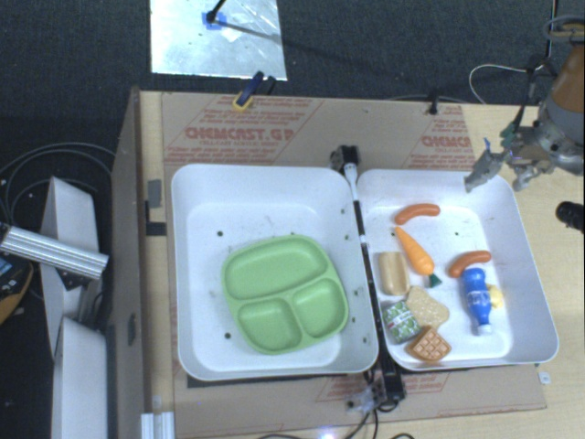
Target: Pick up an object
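The right bin (521, 245) holds several toy foods: two sausages (418, 212) (469, 262), an orange carrot (416, 251), a blue bottle (475, 298), a tan bread piece (393, 273), a cracker (427, 307), a waffle (430, 344) and a small green can (398, 318). My gripper (499, 177) hangs over the bin's far right corner, above and behind the food. It is open, with both grey fingers (479, 171) spread apart and nothing between them. The nearest item is the far sausage, to the gripper's lower left.
The left bin (210, 208) carries a green divided plate (285, 293). A black clamp (347, 158) sits where the two bins meet at the back. Cardboard (274, 131) lies under both bins, and cables run at the upper right.
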Robot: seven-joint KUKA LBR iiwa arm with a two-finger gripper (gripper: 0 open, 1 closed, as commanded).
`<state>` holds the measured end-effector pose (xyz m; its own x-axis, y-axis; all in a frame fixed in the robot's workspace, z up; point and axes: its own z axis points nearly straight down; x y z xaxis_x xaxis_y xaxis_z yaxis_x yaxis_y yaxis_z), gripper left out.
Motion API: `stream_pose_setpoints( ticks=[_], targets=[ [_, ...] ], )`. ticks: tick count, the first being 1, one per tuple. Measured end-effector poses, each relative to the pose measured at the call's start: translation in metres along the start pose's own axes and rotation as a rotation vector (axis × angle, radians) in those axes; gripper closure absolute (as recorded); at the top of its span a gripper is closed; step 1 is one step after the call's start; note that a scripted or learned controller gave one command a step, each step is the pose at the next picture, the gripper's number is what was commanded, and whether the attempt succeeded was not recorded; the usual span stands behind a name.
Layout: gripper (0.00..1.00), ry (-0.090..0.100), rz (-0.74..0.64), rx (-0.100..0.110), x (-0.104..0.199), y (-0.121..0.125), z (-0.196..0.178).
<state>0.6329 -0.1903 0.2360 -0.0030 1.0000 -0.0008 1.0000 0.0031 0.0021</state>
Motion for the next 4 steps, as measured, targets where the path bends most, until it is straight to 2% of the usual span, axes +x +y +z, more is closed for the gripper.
stream_pose_setpoints(
  ticks=[1, 2, 3, 4],
  targets=[
    [0.0, 0.002, -0.001, 0.003, 0.072, -0.014, 0.109],
    [0.0, 0.001, -0.001, 0.002, 0.101, -0.045, 0.152],
    [0.0, 0.001, 0.002, 0.002, 0.094, -0.065, 0.152],
    [1.0, 0.001, 0.001, 0.0, 0.094, -0.065, 0.141]
  ],
)
